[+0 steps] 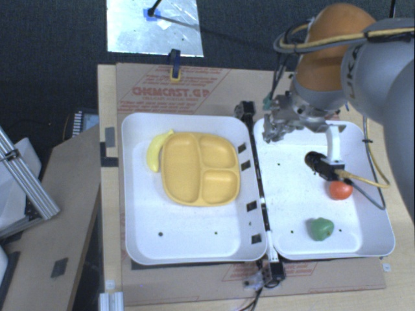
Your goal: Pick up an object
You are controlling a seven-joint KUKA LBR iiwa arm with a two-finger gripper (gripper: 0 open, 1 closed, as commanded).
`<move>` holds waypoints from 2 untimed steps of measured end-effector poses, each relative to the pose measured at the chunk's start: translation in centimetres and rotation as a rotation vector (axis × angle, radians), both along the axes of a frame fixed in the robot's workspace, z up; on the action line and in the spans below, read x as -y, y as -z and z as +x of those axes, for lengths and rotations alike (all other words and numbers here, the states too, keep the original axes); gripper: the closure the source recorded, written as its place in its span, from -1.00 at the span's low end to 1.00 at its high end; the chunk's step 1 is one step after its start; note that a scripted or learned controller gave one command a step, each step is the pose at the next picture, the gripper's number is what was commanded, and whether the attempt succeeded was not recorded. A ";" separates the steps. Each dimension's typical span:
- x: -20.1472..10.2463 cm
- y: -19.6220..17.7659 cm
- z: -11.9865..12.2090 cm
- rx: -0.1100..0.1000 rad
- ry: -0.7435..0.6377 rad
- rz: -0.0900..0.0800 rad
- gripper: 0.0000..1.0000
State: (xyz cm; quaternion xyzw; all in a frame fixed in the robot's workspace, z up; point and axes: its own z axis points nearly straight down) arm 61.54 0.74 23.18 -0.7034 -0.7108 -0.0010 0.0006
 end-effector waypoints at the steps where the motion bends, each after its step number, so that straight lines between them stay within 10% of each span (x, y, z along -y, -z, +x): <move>1: -4.3 0.5 1.4 0.002 0.001 0.000 1.00; 2: -9.2 0.0 3.1 0.003 0.001 0.001 1.00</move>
